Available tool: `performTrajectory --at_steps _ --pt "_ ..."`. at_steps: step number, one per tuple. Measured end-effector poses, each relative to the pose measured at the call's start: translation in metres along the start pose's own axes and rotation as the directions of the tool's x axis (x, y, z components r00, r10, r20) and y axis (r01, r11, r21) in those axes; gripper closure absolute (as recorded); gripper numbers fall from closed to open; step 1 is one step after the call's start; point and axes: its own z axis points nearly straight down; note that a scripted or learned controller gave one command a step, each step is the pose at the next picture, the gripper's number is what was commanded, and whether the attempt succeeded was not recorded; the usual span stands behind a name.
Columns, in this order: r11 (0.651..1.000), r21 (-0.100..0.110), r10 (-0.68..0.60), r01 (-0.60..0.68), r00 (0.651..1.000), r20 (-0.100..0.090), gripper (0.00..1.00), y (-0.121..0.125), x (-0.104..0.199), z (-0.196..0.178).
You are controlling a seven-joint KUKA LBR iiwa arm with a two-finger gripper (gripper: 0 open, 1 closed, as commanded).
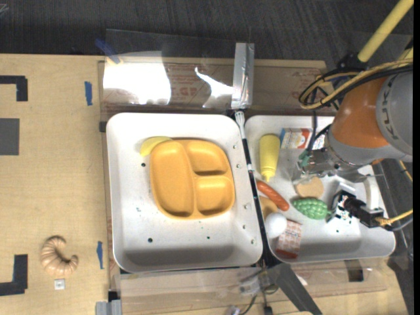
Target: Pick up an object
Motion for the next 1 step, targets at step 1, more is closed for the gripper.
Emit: performTrajectory --at_steps 1 --pt "0.998 0.01 -0.058 0.058 0.998 -0.004 1.0 0.0188 -0.0199 -0.1271"
